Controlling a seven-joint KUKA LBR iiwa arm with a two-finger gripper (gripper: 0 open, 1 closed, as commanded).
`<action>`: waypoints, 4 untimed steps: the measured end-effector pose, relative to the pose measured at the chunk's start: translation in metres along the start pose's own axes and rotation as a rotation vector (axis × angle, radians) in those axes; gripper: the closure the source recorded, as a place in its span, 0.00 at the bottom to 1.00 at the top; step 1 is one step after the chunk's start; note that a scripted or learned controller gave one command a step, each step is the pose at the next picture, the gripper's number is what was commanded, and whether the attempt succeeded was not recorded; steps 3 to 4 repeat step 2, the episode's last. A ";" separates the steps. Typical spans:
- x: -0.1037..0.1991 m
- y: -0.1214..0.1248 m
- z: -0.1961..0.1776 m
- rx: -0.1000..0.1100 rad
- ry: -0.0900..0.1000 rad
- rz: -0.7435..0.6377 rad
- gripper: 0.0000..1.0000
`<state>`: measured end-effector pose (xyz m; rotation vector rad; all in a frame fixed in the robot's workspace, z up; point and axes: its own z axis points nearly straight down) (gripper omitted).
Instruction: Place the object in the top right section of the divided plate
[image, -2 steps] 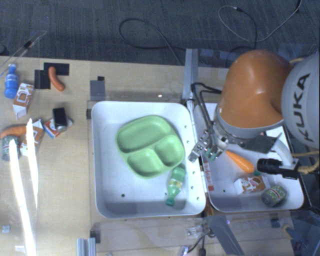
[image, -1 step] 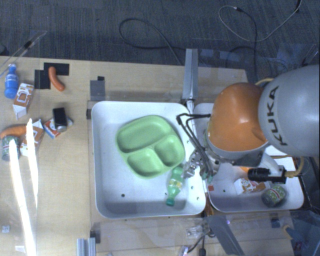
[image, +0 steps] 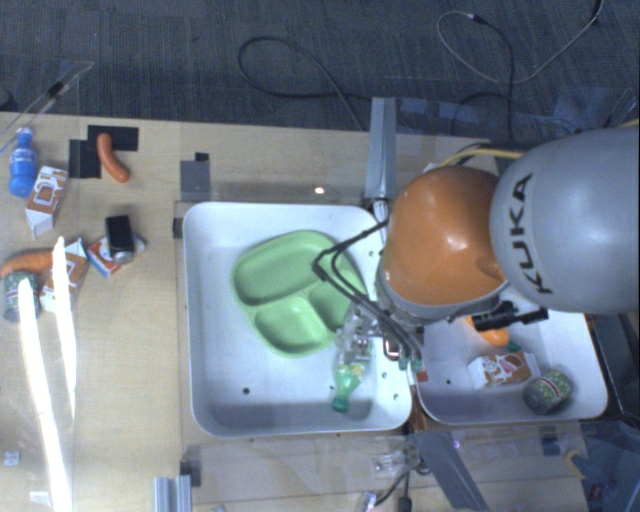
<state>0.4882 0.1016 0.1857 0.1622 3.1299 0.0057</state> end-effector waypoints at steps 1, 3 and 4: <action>-0.002 0.002 -0.012 -0.004 -0.008 0.002 1.00; -0.005 -0.037 -0.072 0.001 -0.004 -0.236 1.00; -0.005 -0.037 -0.072 0.001 -0.004 -0.236 1.00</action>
